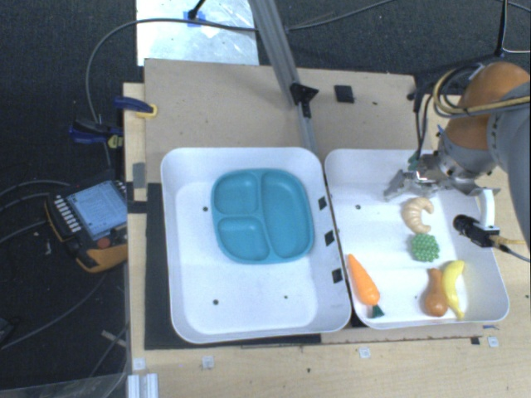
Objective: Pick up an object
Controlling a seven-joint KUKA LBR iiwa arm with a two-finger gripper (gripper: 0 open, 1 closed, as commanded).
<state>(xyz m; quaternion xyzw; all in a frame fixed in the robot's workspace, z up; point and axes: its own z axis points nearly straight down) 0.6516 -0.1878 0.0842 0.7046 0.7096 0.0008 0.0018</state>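
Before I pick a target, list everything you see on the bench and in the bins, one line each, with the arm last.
Bins: two, white, side by side; left bin, right bin.
Divided plate: one, blue, in left bin.
Croissant: one, tan, right bin, just below the gripper.
Broccoli: one, green, right bin, below the croissant.
Carrot: one, orange, right bin, near its left wall.
Banana: one, yellow, right bin, lower right.
Drumstick: one, brown, beside the banana.
Clamps: blue with yellow, bench's left edge.
Handheld controller: one, orange and black, left of bench.
Gripper: one, grey, over the right bin's upper part, holding nothing visible.
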